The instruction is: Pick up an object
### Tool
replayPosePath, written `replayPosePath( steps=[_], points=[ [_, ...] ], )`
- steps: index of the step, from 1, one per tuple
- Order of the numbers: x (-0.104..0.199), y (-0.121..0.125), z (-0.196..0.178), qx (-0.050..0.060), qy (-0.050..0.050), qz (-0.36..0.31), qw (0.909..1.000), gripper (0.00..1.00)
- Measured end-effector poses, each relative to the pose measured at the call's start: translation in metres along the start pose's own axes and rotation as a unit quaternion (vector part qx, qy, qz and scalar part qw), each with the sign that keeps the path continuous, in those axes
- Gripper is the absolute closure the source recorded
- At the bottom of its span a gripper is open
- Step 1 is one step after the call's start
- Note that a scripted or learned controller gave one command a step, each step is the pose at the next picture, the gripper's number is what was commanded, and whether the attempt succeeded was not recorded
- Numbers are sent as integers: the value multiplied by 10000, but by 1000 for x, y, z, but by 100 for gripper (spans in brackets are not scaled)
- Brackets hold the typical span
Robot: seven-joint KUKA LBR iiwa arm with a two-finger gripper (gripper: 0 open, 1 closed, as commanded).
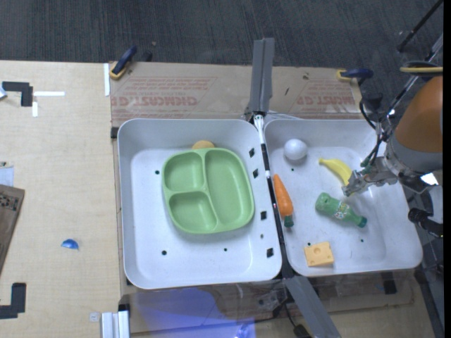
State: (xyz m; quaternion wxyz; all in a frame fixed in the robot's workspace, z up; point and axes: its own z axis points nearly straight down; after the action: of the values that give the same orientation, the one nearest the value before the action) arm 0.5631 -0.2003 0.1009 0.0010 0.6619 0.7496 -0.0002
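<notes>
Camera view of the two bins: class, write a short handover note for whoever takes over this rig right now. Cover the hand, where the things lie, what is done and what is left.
Hand: low in the right bin, between the banana and the green bottle; nothing seen held.
Right bin also has a white ball, a carrot along its left wall and a cheese block near the front.
Left bin: green divided plate.
Done: nothing picked up yet.
Left: grasp one thing and lift it; banana or bottle look nearest.

Right bin: white ball [294, 150], banana [337, 169], green bottle [338, 210] lying flat, carrot [282, 196] at left wall, cheese wedge [319, 253].
</notes>
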Motion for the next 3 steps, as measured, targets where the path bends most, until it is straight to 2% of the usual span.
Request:
replayPosePath(
  steps=[1,2,3],
  points=[
    [-1,0,-9,-4,-4,11,10000,100],
    [9,88,9,9,-2,988,9951,100],
    [9,88,9,8,-2,987,9951,0]
  ],
)
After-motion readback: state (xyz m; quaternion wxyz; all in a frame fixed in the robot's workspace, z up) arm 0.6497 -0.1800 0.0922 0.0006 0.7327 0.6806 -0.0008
